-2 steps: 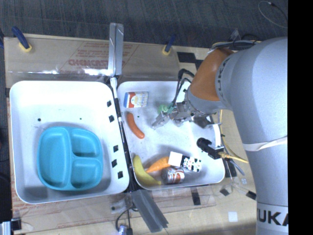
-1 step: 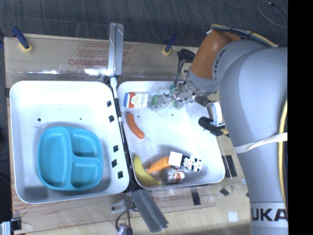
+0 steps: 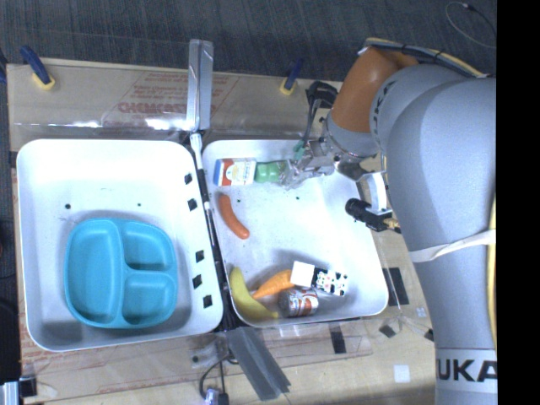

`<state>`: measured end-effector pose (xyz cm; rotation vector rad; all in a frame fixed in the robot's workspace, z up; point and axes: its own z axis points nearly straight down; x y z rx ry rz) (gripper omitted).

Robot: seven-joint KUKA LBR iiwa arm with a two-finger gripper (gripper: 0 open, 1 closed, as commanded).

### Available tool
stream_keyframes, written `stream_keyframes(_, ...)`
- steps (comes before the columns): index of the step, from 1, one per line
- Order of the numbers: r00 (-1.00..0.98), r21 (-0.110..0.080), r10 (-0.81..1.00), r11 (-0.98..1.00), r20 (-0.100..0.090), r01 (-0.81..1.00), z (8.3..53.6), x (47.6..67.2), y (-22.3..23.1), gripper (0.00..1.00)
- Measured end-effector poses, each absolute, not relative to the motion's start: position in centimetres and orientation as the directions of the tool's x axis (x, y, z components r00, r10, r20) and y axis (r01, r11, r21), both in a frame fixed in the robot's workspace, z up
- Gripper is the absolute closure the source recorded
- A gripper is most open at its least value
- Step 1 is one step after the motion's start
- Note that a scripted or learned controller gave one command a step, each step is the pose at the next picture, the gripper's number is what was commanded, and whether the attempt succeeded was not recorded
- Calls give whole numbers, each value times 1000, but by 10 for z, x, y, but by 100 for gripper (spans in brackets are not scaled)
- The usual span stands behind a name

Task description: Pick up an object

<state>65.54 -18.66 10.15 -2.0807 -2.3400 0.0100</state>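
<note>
White plastic all round: two shallow bins are set side by side on the bench, split by a grey divider (image 3: 200, 78) that sticks up at the far edge. In the left bin (image 3: 51, 167) a blue sectioned tray (image 3: 122, 271) is parked toward the near left corner.

The right bin (image 3: 337, 218) is way more crowded. A small carton (image 3: 234, 172) with an orange and white face is lying against the far wall, and a green item (image 3: 272, 172) is tucked just beside it on the right. A sausage (image 3: 234, 216) is laid at a slant near the left wall, just below the carton. Down in the near corner a pile is found: a banana (image 3: 245, 297) curled along the wall, a carrot (image 3: 273, 286) resting across it, a white block (image 3: 303, 272), a black and white spotted thing (image 3: 332, 283) and a can (image 3: 300, 304) on its side, all touching or nearly so.

A lot of the right side is blocked by the big grey arm (image 3: 439, 184), so part of that bin's right rim is hidden. The green item is blurry and can't really be identified, and the spotted thing is too small to read.

The gripper (image 3: 297, 169) is lowered at the far wall of the right bin, right up against the green item's right end. Whether contact is actually made can't be told, and the claw's state can't be made out either, since it's a cluttered metallic smudge there. The sausage is near it, the corner pile well apart.
</note>
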Motion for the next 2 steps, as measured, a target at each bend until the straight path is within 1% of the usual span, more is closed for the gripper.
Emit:
stream_keyframes(1,-118,-12,993,118,4,993,101,656,-186,0)
stream_keyframes(2,-126,-13,992,126,3,992,112,656,-184,100)
